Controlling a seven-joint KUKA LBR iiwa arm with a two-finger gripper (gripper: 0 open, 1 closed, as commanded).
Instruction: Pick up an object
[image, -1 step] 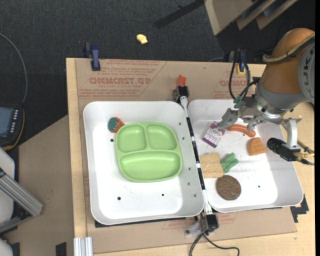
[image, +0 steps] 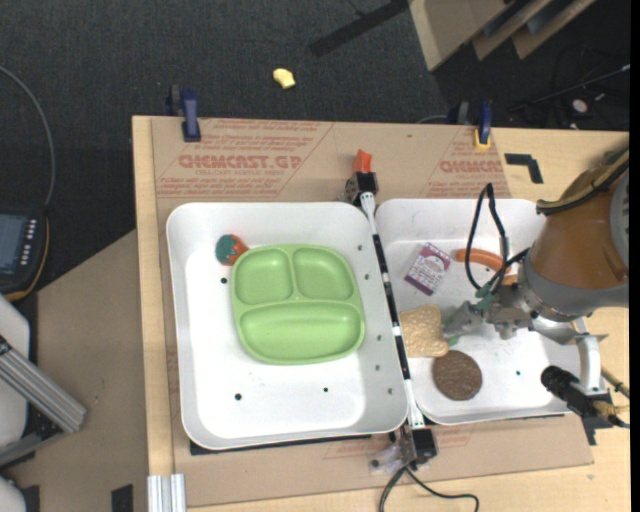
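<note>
One flat, round brown patty (image: 457, 376)

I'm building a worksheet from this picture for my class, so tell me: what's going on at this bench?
A grey and orange robot arm reaches in from the right over the right-hand bin, its tool low among the items there. Close by lie a pale cracker-like piece, a round brown disc, a small purple packet and an orange item partly behind the cables. Nothing is visibly held. The left bin holds a green divided plate and a small red and green object.
</note>
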